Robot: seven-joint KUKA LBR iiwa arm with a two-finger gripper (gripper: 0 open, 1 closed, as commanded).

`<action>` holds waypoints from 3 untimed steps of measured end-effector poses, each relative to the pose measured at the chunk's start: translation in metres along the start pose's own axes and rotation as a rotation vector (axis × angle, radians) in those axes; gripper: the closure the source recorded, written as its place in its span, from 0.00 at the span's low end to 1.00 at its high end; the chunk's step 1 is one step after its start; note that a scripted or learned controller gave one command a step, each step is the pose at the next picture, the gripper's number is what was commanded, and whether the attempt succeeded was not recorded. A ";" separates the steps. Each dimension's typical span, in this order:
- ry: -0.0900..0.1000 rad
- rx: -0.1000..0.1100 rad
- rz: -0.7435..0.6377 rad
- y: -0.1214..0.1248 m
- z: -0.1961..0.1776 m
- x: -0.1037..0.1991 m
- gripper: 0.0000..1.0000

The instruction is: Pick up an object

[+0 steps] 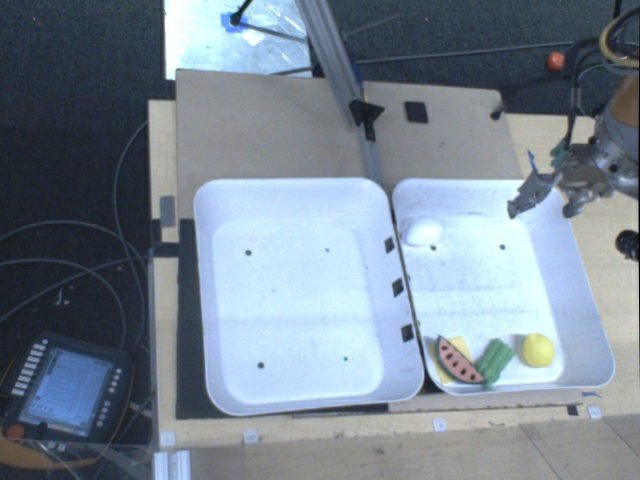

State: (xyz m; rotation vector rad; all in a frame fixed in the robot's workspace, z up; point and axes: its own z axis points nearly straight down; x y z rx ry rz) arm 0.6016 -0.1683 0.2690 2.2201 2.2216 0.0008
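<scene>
The grey arm with its orange band [628, 108] comes in from the right edge, wrist bent down and to the left. Its metal two-finger gripper [547, 203] hangs low at the arm's end, two dark fingers [524, 201] splayed apart and pointing downward, with nothing between them.

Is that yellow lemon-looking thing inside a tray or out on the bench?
Inside. The yellow lemon lies in the right bin, near its front corner, beside the green piece and watermelon slice.
</scene>
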 end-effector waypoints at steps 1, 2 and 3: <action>-0.002 -0.008 0.002 -0.061 -0.196 -0.037 0.00; -0.001 -0.002 -0.001 -0.060 -0.203 -0.036 1.00; 0.002 0.008 0.000 -0.077 -0.085 -0.012 1.00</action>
